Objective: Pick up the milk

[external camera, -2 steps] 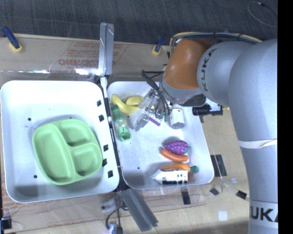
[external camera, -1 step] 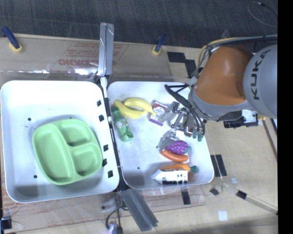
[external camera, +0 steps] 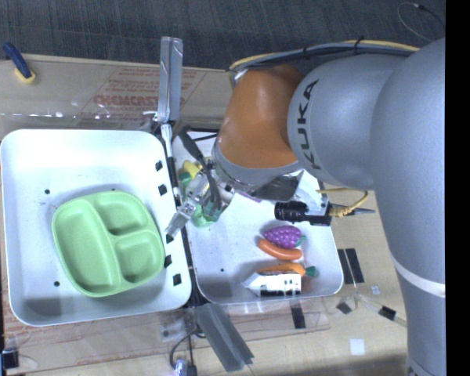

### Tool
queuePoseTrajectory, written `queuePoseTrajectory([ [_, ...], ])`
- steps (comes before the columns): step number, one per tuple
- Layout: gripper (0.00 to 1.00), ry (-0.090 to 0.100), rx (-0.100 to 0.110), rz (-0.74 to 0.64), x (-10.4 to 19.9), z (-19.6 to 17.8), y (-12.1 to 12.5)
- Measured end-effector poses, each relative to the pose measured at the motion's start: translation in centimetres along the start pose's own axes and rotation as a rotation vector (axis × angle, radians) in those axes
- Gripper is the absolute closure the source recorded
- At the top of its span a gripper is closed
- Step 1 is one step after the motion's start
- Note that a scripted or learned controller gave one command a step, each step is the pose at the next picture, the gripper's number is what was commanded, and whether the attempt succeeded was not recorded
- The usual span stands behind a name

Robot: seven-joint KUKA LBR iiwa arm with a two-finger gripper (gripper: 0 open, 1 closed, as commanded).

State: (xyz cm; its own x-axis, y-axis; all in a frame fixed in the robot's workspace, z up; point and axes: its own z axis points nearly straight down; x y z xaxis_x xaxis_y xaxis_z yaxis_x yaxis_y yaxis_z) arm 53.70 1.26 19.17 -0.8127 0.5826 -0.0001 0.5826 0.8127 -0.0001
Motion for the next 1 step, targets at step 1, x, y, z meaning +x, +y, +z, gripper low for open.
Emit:
queuePoseTrajectory([
  [1, 0.0, 0.001, 0.001, -0.027, -0.76, -0.34, -10.7],
])
